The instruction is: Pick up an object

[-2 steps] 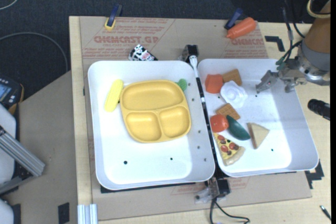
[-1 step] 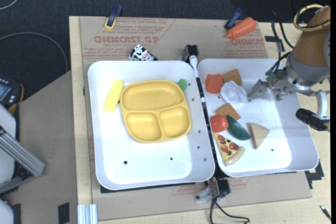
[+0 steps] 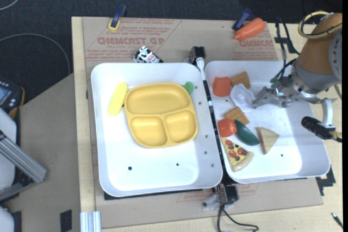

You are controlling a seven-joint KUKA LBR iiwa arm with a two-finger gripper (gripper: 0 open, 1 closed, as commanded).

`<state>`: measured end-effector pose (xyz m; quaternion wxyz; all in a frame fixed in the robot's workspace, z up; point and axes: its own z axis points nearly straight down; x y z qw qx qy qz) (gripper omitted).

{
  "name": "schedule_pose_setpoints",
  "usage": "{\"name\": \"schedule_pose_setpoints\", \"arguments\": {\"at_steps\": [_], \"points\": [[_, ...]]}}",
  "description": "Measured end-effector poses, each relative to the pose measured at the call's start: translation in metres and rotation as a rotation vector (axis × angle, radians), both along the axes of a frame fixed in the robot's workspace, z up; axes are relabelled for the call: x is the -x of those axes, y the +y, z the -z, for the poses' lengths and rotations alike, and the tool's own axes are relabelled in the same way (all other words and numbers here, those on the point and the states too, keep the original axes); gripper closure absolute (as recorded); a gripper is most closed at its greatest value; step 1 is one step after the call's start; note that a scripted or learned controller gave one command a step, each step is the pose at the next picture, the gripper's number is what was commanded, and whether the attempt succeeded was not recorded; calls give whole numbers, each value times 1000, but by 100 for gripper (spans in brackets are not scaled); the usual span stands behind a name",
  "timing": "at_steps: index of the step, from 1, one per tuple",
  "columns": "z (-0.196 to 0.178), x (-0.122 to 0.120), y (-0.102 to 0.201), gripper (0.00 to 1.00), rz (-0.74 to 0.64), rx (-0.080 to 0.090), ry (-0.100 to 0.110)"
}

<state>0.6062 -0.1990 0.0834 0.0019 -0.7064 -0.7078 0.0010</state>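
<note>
From above, the arm [image 3: 318, 54] reaches in from the right over the right-hand bin [image 3: 304, 168], and its fingers [image 3: 270, 96] hang low over the upper middle of that bin. They look spread a little, with metal tips showing on either side, but whether they are truly open I cannot tell; nothing shows between them.

Just left of the fingers, almost touching, lies a pale clear object [image 3: 241, 96], the nearest thing to the tips. Beyond it, toward the bin's upper left, sit a red-orange block [image 3: 221, 86] and a tan cracker-like piece [image 3: 240, 80] side by side. Below the clear object is a waffle-patterned square [image 3: 236, 115], then a red tomato-like piece [image 3: 227, 127] touching a dark green leaf-shaped piece [image 3: 247, 134]. A tan wedge [image 3: 266, 139] lies just right of the leaf, and a pizza slice toy [image 3: 237, 152] sits near the bin's lower left.

The left bin [image 3: 109, 160] holds a yellow divided tray [image 3: 160, 114] with a yellow corn-like piece [image 3: 117, 98] beside its left edge and a small green thing [image 3: 188, 86] at its upper right corner.

On the desk [image 3: 87, 41] behind the bins rest an orange carrot toy [image 3: 249, 29] and a small black-and-white object [image 3: 145, 55].
</note>
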Motion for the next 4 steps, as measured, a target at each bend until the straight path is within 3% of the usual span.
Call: {"name": "schedule_pose_setpoints", "arguments": {"at_steps": [1,2,3,4], "points": [[-13,-1,0,100,-1,2,-5],[-68,6,-6,100,3,5,-11],[-125,-5,-4,100,0,5,-13],[-143,-6,-4,100,1,4,-9]]}}
